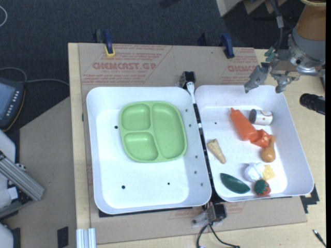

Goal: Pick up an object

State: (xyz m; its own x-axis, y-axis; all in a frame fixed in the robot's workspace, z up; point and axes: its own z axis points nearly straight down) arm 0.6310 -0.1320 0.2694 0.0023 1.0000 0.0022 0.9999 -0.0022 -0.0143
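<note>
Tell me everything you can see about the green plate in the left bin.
The green plate is a pale green, matte tray, plastic by its look, a rounded rectangle with three compartments: two smaller ones on its left side, one long one on its right. It lies flat, slightly turned, on the floor of the left bin, toward its upper middle. Nothing lies in it.

Grey arm (310, 45) – orange band above the wrist – with a two-fingered grey end effector (268, 82).

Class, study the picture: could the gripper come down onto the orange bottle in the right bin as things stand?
Probably yes. The open gripper hangs above the right bin's far rim, and the orange bottle lies uncovered, though a small white can sits close beside it.
</note>
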